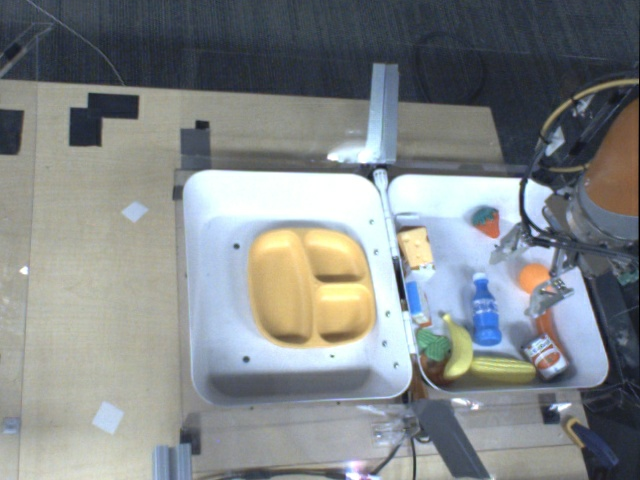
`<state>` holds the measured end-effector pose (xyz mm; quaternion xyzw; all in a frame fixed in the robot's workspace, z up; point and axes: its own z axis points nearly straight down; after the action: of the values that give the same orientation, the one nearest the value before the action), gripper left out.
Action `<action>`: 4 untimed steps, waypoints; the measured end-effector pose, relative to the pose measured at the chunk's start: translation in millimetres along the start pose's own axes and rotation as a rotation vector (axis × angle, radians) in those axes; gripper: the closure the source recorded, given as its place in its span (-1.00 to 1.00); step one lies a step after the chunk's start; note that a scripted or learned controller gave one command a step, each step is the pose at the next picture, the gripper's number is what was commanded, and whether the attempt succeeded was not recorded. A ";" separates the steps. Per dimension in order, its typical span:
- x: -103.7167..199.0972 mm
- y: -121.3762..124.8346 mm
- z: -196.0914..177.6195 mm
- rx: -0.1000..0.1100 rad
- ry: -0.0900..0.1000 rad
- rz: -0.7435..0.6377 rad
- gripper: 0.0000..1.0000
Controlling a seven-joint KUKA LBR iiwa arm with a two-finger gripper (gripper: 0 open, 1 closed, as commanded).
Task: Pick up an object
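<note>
My pincer (534, 268) hangs over the right bin (600, 363), metal fingers spread, a round orange ball (533, 277) between them but not gripped. Nearby lie a blue plastic bottle (485, 312), a curved yellow banana (478, 361) and a small can (545, 356). A moulded yellow tray (307, 285) sits in the left bin (215, 268).

No lettering can be read on the can (545, 356) or bottle (485, 313).

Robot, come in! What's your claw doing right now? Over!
Gripper low in right bin, over orange ball. Nothing seen held. Blue bottle, can close by. Over.
</note>
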<state>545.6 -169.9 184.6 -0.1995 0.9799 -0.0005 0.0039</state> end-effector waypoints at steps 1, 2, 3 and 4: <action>38.9 18.5 33.7 -0.003 0.004 -0.236 -1.00; 60.5 -13.1 7.4 -0.002 0.002 -0.685 -1.00; 12.9 -22.8 -20.3 -0.003 0.000 -0.923 -1.00; 68.0 -8.8 28.3 -0.008 0.002 -1.037 -1.00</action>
<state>486.6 -204.5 155.8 -0.6591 0.7521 0.0013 0.0012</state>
